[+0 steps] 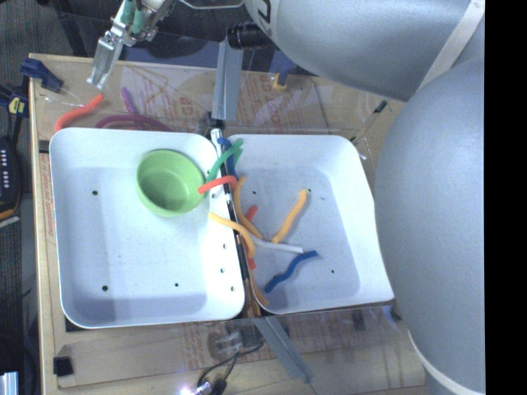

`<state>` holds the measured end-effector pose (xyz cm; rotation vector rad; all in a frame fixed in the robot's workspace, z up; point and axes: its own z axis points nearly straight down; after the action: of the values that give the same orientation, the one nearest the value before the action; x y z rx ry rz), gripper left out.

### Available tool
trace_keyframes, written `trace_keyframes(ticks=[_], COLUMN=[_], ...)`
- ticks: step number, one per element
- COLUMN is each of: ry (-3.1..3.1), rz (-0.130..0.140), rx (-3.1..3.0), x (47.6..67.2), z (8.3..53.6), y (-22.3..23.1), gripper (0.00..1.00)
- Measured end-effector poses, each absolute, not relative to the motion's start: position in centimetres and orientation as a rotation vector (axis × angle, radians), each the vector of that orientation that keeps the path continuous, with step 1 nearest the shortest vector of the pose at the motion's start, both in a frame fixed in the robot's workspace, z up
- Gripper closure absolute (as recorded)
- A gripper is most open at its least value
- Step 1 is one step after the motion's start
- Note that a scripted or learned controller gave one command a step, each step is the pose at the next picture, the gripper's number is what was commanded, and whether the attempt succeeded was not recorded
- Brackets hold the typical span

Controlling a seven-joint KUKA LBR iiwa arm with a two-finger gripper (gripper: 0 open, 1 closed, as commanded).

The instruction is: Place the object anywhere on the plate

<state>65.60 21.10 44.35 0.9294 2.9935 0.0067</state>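
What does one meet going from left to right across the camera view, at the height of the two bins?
left bin → green bowl → bundle of coloured strips on the wall between the bins → orange strip → blue strip → right bin → grey arm

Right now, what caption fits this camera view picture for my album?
Green bowl sits in the left bin; gripper hangs above the bench's far edge.
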Motion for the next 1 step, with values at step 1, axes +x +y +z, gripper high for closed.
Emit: trace_keyframes(ticks=[1], ry=[3.117], rz=[-0.003], rx=[0.387], x=[64.91], z=[44.28], y=[21.93], gripper=[0.0])
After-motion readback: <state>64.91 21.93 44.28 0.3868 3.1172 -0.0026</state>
